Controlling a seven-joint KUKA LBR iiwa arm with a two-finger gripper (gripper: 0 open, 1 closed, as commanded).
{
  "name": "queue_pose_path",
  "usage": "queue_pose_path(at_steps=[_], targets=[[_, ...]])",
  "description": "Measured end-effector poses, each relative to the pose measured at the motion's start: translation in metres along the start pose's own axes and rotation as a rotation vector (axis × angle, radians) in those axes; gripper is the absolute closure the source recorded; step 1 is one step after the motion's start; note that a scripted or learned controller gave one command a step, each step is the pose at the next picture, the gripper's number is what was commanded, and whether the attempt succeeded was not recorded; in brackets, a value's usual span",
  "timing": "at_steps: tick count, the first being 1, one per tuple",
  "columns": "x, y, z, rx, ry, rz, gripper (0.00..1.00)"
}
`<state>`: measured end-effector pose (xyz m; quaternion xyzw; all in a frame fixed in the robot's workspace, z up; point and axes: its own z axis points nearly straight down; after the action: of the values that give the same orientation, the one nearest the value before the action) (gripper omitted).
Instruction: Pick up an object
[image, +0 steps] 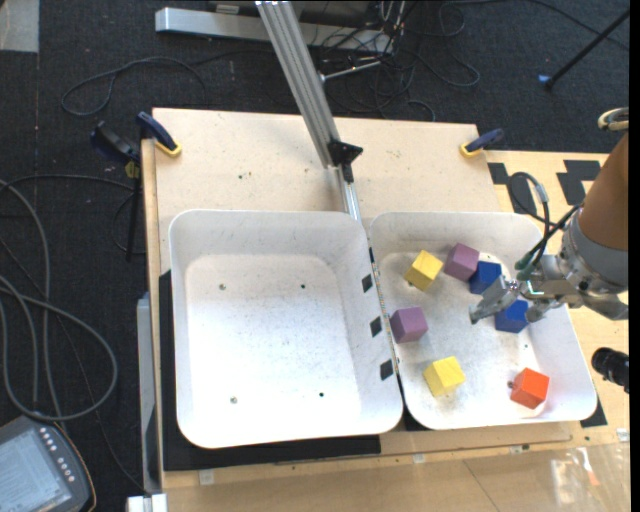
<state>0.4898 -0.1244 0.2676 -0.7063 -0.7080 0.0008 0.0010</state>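
The left bin stands beside the right bin, which holds purple, yellow, blue and orange cubes. The gripper hangs low beside a blue cube, partly covering it; its finger state cannot be told.
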Motion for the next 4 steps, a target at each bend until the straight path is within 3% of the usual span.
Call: queue_pose_path(at_steps=[1,4], targets=[[0.0,0.0,-0.002,-0.003,-0.001,0.002,0.0],[0.015,0.0,0.17,0.004,0.002,0.004,0.0]])
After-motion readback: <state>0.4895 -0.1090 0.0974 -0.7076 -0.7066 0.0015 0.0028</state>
